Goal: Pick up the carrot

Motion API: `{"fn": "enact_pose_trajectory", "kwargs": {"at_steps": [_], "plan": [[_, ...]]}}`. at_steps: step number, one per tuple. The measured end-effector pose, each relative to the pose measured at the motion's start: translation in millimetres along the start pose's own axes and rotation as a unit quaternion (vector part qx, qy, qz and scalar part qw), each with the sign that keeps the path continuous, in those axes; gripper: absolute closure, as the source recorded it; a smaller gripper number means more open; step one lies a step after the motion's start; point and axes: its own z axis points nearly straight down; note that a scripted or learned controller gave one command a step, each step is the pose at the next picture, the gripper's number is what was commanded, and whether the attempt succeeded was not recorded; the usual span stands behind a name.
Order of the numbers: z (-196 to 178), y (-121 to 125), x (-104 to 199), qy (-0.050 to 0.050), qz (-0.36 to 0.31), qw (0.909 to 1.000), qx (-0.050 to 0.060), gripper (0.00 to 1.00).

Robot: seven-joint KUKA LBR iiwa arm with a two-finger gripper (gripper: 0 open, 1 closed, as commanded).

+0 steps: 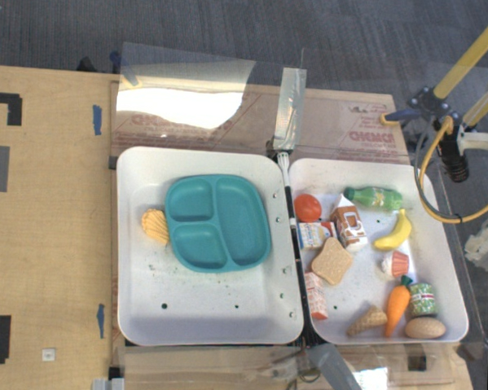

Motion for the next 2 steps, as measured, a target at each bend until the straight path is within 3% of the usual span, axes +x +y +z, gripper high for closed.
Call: {"fn": "enact_pose_trajectory", "kwargs": {"at_steps": [1,2], "plan": [[-4,-57,16,0.0,-0.005,1.0,0.002,1.0],[-112,-28,64,0.004,-0.093,0.9957,0.0,1.0]]}}
